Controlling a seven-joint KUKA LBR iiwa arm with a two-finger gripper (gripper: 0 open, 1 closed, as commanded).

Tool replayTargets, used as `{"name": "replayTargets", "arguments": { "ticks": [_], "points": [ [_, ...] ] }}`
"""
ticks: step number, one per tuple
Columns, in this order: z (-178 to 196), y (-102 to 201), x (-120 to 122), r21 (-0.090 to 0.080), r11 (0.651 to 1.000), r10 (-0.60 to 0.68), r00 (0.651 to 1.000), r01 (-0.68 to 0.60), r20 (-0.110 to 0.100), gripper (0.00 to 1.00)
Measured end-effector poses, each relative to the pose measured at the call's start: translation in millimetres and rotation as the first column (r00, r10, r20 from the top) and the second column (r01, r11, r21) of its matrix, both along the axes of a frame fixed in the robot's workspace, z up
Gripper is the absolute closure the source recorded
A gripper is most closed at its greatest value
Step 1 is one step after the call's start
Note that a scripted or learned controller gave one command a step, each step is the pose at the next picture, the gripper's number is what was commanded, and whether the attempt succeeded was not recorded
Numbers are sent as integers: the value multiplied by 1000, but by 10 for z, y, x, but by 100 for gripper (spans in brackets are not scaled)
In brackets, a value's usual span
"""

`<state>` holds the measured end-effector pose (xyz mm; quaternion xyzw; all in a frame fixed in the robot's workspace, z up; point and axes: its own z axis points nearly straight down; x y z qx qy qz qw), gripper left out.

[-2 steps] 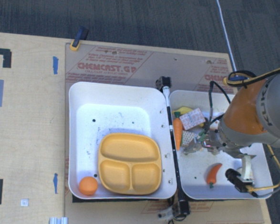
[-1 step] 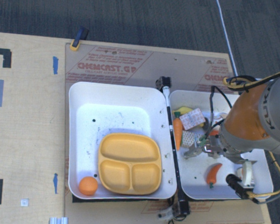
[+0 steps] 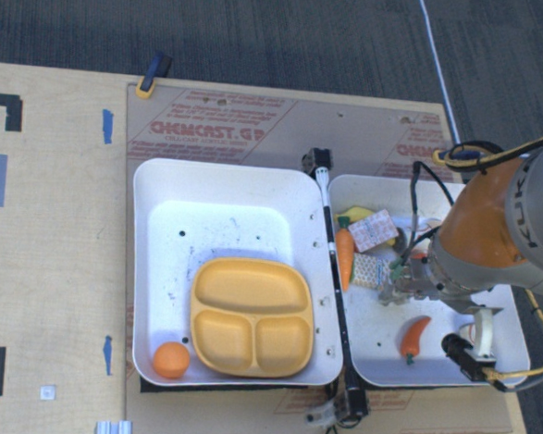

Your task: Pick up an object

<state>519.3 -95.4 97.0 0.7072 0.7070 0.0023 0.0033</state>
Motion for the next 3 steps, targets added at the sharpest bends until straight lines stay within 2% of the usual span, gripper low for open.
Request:
{"name": "replayTargets", "arguments": {
  "ticks": [1,2,3],
  "points": [
    [0,0,-1,0,1000,0,1000,0,0,0],
    [100,0,8,-1,1000,0,1000,0,3,100],
    [99,0,7,-1,1000,0,1000,0,2,0]
  ]
}}
